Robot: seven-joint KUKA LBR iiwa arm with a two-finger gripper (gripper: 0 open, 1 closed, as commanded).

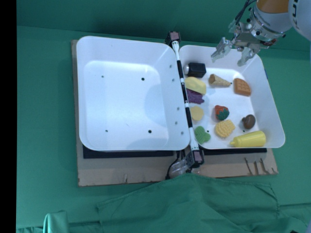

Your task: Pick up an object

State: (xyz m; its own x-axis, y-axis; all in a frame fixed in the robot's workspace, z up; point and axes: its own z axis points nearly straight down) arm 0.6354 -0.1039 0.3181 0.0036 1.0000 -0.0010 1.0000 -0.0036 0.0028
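Note:
My gripper (231,56) hangs open above the far edge of the right bin (272,110), with nothing between its fingers. Below it in that bin lie several toy foods: a black block (197,69), an ice cream cone (219,80), a waffle (242,87), a yellow cheese wedge (195,85), a purple piece (195,97), a strawberry (222,112), a pale round piece (197,113), a corn cob (225,128), a brown nut-like piece (249,122), a green piece (201,135) and a yellow bottle (249,139).
The left bin (129,93) stands beside the right one, joined by a black and white divider bar (182,89). Both sit on a cardboard sheet (121,174) on green cloth. A fold of green cloth (194,205) lies at the front.

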